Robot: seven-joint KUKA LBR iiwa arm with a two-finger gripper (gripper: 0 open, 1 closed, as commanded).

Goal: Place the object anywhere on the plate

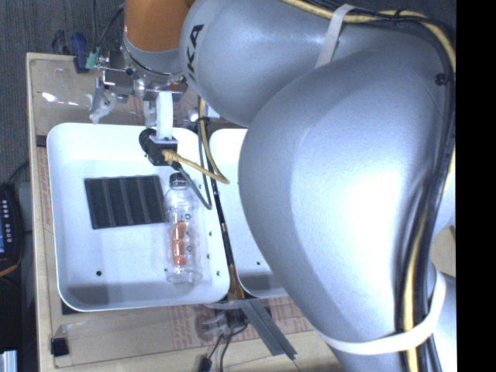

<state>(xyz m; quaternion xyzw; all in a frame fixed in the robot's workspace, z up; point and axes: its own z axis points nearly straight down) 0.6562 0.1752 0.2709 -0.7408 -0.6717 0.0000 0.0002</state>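
Camera view: clear plastic bottle (180, 235) lies just beside dark ribbed plate (124, 201) in white bin (63, 231). Likely light, slick, rolls; take mid-body. Claw (120, 91) open-or-closed: cannot tell.

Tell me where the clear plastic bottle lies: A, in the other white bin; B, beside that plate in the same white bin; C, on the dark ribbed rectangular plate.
B: the clear plastic bottle lies in the white bin alongside the dark ribbed rectangular plate, not on it.
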